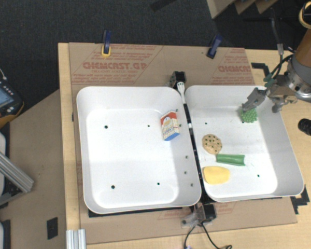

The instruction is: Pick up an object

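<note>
Camera view, inspected from the fingers [263, 101] outward: two grey fingers are spread wide, one tip touching or just above the green bushy piece [249, 115], the other off to its right over bare bin floor. Nothing sits between them, so no grasp is recorded. That piece lies in the upper part of the right bin [285, 139], near the far wall.

Recommendation: centre the spread fingers on the green piece, descend straight until the tips flank it, then close and lift vertically. The soft, irregular shape is judged liable to slip.

Also in the right bin: a speckled cookie [211, 143], a green bar [230, 160] and a yellow lump [216, 175], well apart from the target. A small carton [169, 125] rests in the left bin [93, 139] on the worktop [72, 66].
</note>
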Robot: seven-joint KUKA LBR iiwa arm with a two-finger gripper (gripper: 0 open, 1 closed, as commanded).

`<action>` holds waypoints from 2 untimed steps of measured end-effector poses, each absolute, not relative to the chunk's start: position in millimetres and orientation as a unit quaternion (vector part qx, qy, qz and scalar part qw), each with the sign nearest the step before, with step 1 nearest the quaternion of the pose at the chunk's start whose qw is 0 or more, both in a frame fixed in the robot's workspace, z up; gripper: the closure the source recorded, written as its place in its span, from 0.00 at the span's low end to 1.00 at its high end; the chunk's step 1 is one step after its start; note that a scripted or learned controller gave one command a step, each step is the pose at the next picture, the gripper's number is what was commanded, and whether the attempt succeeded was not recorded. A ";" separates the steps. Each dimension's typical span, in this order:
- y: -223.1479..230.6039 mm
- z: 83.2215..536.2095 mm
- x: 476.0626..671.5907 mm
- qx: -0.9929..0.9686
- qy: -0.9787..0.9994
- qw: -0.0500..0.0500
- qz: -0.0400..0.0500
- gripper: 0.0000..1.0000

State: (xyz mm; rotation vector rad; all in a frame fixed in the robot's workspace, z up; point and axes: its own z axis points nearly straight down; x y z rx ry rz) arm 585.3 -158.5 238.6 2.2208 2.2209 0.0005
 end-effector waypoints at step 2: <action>-163.1 252.8 526.3 0.708 0.706 -0.002 -0.001 1.00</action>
